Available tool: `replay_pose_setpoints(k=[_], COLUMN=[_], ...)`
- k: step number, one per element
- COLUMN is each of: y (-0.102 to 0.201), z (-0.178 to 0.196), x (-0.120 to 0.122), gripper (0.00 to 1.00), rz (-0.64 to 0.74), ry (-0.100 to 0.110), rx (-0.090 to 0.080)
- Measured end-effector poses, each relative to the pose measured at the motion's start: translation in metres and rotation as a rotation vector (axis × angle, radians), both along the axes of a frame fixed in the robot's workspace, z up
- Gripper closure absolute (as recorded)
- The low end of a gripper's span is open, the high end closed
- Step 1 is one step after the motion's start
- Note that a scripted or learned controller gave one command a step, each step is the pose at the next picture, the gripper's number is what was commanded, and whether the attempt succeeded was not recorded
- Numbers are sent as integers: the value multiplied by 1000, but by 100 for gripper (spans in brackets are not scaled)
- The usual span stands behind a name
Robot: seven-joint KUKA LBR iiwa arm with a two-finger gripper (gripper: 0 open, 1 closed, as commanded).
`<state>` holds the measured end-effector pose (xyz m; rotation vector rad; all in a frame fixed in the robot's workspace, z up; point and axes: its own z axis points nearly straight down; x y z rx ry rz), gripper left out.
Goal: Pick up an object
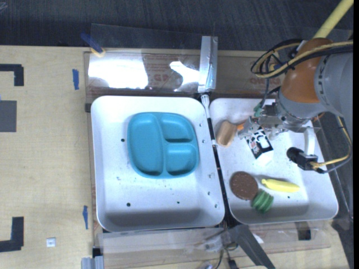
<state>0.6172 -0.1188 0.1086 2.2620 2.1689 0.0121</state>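
Reaching in from the right, the grey arm with its orange band hung over the upper part of the right bin [325, 203], and its gripper [259, 129] sat low above the bin floor; whether it was parted or closed could not be told, since the wrist and cables hid that part. Just under the gripper lay a small black-and-white card-like item [259, 144], tilted, though contact between them could not be made out. To the left of it, near the bin's left wall, rested a tan bread-roll-shaped object [225, 132] with a small orange piece [240, 128] beside it. Lower in the same bin a round brown disc [244, 185] lay flat, a green ridged object [262, 201] touched its lower right edge, and a yellow banana-like object [280, 185] stretched out just to the right of the disc. The left bin [112, 206] held a blue divided plate [164, 144] near its middle. Both bins stood side by side on the wooden counter [39, 150], which carried black corner marks and blue tape strips.
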Motion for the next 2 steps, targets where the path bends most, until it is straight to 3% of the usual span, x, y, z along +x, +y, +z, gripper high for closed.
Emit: replay_pose_setpoints(k=[1, 2], y=[-1, 61], z=[11, 113], x=[1, -8], gripper=[100, 100], rz=[-2, -6], ry=[-3, 1], rx=[0, 2])
